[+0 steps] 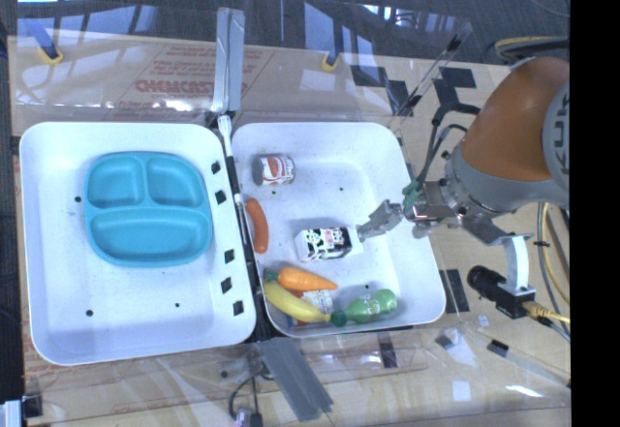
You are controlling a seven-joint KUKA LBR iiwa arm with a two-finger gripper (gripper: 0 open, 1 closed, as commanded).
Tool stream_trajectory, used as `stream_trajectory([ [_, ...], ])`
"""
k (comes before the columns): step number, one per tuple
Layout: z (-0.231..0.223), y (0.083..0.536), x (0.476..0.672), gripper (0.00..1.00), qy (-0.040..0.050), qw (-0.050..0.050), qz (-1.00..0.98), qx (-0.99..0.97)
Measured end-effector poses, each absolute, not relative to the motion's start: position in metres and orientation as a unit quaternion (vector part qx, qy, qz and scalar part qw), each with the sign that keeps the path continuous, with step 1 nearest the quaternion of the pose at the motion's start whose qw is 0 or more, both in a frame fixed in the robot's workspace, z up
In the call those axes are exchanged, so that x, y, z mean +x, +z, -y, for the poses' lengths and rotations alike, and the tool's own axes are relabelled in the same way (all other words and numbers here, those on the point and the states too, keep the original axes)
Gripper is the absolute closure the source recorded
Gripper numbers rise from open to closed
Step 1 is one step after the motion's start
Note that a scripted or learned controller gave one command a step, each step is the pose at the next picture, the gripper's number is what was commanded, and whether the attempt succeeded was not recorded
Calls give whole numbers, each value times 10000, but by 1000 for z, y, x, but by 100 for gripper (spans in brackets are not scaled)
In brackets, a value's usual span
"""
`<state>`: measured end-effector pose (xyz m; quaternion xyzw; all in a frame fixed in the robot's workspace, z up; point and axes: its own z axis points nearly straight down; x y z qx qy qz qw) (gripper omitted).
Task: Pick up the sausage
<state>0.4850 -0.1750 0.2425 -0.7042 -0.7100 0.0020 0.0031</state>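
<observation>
The sausage [257, 225] lies in the right bin [412, 178], close to its left wall. Its long side runs up and down in the picture. The gripper [371, 227] hangs over the right part of that bin, just beside a cow-spotted carton [323, 242]. I cannot tell how its tips stand. The sausage lies to the gripper's left, past the carton, so the arm must reach that way.

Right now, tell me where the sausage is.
The sausage lies in the right bin, against its left wall, below the small can and left of the cow-patterned carton.
</observation>
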Motion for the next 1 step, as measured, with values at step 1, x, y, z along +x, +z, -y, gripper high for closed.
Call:
stream_trajectory([
  [1, 109, 122, 496, 0, 22, 36, 7376, -6753],
])
